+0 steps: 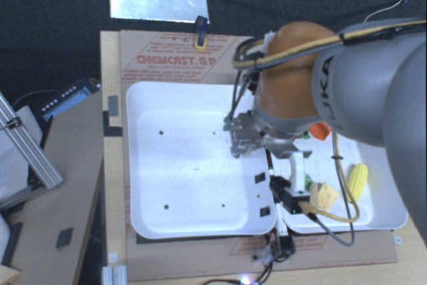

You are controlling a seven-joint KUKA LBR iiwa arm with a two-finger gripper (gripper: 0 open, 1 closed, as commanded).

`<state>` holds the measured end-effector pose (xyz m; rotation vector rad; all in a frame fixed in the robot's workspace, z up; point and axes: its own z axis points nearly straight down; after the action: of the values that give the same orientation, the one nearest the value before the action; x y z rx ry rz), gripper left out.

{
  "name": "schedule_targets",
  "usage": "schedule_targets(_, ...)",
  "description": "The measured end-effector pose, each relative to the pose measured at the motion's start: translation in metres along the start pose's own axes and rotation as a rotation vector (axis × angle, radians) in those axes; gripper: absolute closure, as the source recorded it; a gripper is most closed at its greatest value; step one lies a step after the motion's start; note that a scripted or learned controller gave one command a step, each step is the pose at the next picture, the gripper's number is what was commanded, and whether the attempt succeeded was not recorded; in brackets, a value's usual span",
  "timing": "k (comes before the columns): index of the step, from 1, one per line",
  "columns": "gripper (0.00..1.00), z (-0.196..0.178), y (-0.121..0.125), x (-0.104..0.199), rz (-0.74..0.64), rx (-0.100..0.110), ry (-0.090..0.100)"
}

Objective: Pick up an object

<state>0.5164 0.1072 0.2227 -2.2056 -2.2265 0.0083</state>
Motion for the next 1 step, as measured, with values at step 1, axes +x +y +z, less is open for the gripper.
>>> schedule_targets(1, 1.00, -0.1352, 0.0040, -0.0425, 0.011, -0.026, 0.000)
